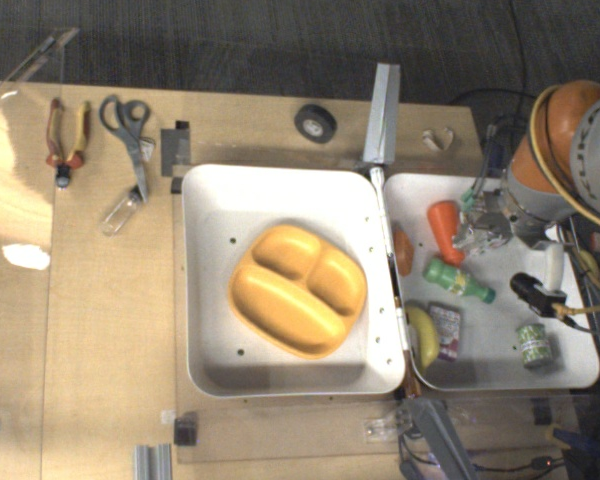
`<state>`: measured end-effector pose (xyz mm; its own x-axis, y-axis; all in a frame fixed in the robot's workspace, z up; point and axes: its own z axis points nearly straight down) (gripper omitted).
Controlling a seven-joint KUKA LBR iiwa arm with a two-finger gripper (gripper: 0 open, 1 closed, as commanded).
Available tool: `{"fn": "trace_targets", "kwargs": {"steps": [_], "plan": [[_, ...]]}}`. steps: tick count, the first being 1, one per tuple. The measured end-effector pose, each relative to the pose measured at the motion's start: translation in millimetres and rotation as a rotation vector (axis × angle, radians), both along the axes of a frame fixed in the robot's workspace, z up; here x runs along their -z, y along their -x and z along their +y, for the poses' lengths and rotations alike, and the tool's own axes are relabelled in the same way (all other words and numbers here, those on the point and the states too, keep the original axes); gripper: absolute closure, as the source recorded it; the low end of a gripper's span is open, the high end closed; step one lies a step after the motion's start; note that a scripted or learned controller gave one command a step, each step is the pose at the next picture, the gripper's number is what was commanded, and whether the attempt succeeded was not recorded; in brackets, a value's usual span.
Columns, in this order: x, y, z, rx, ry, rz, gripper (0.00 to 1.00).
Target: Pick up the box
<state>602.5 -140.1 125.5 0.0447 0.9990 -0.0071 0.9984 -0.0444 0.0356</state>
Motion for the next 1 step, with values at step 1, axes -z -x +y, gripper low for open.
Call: {"fn": "trace_targets", "kwargs": {"steps": [1], "plan": [[-70.0, 46.2, 38.5, -0.393, 0.001, 0.028, 1.0]]}}
